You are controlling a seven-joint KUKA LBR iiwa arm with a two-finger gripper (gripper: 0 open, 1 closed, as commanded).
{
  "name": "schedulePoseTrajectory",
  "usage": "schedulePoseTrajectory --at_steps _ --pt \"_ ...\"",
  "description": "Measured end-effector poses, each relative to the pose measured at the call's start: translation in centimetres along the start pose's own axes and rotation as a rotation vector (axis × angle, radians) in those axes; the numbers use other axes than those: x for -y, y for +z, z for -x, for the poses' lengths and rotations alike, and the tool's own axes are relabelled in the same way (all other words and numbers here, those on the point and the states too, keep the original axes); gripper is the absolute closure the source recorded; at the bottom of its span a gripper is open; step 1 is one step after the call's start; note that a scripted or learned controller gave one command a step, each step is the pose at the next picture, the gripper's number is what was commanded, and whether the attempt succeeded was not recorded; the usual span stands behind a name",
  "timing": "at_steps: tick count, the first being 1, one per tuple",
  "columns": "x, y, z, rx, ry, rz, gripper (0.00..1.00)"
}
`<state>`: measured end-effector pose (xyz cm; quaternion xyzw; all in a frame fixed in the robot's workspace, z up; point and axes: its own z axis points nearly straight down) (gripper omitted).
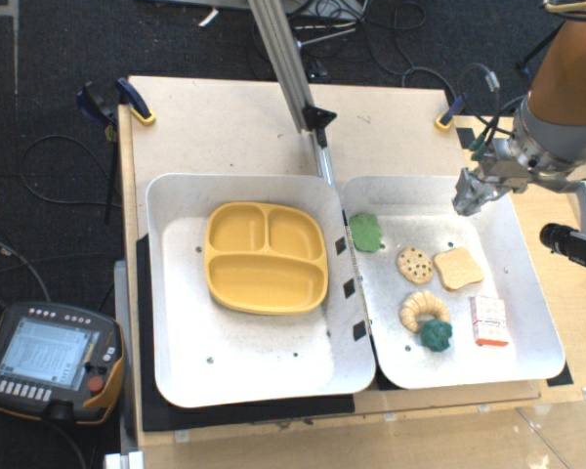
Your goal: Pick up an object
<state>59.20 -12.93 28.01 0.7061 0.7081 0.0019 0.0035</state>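
Toast (458,268) untouched — gripper (466,201) hovers above bin (527,350).

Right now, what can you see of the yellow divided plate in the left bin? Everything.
The yellow divided plate looks like smooth moulded plastic, a rounded rectangle with three compartments: two smaller ones along the far side and one long one along the near side, separated by raised ridges. All three hold nothing. It lies flat and upright, slightly rotated, on the floor of the left white bin, roughly central, with nothing else touching it.
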Motion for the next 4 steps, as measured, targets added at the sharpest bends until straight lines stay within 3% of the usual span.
schedulePoseTrajectory --at_steps 2,4 --pt "-2.6 3.0 -9.8 -0.004 -0.005 -0.009 1.0" --pt "-5.8 2.9 -18.7 -0.004 -0.004 -0.005 1.0"
